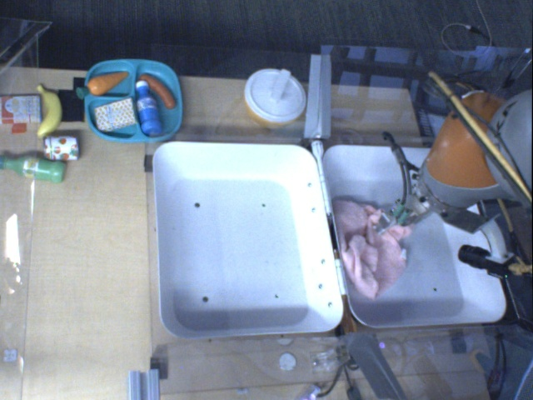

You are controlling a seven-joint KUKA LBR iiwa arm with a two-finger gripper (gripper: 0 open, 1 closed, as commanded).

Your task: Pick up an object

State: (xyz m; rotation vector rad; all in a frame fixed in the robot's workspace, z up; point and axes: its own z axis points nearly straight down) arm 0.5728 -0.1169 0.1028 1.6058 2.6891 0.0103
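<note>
A crumpled pink cloth [366, 247] lies in the right bin [441, 298], against its left wall. My gripper [393, 222] reaches in from the right and is down on the cloth's upper right part, its tip pressed into the folds. The grey arm with its orange band [462, 152] rises behind it toward the upper right. The cloth's folds hide the tip of the gripper.
The left bin [241, 240] sits beside the right one, with a metal divider rail [316, 98] behind the seam. At the back left stand a blue tray of toy food [133, 98], a banana [50, 111], a small can [61, 147] and a green bottle [33, 168]. A white lidded container [275, 96] sits behind the left bin.
</note>
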